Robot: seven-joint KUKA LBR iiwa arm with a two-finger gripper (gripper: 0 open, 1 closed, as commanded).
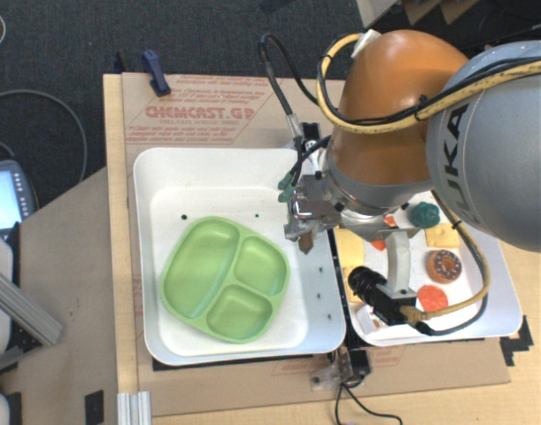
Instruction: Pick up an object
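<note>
My gripper [301, 228] hangs over the right side of the left bin [164, 175], close to the wall between the two bins. It is just above and to the right of a green three-compartment plate [224, 278] that lies flat in that bin. In the right bin [496, 312] lie a teal object [422, 212], a yellow piece [444, 236], a brown round disc with a patterned face [445, 266] and an orange object [433, 297]. The arm's large orange and grey body hides much of the right bin. I see nothing held at the gripper.
Small red bits [390, 222] lie in the right bin near the arm. A blue clip [155, 72] sits at the bench's back left corner. Cables trail from the wrist, and a brown board with red print [199, 109] lies behind the bins.
</note>
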